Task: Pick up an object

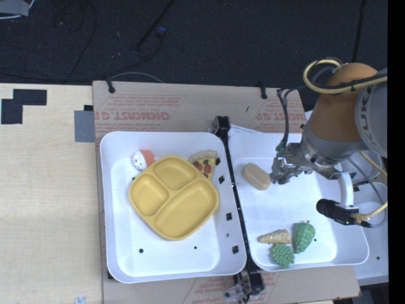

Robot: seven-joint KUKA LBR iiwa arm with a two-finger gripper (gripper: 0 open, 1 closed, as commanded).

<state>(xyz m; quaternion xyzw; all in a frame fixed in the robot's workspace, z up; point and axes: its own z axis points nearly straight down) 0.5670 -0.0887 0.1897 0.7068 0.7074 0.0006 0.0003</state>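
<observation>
Hand [282, 170] of mine sits low in the upper middle of the right bin [297, 201], at the end of my grey arm with its orange band, which comes in from the right of the frame. Whether it is spread or pressed together I cannot tell from this angle. It holds nothing that I can see. Its tip is just beside the right end of a tan oval lump [256, 176], which lies on the bin floor near the upper left corner of that bin; I cannot tell whether they touch.

Red print on the brown cardboard [164, 103] under the bins runs upside down along the top edge and seems to read "CHEMCAST". More red print shows at the bottom edge, too small to read.

Lower in the same bin, well apart from my hand, lie a tan cone [275, 237], a green knobbly piece [304, 235] just right of it, and a second green piece [282, 254] below them. A black divider [231, 195] runs between the two bins.

The left bin [126, 252] carries a yellow three-part plate [174, 198] in its middle, a pizza slice [204, 162] at the plate's upper right edge, and a small white and orange thing [142, 159] at its upper left. Left of the bins is pale wooden bench [44, 201].
</observation>
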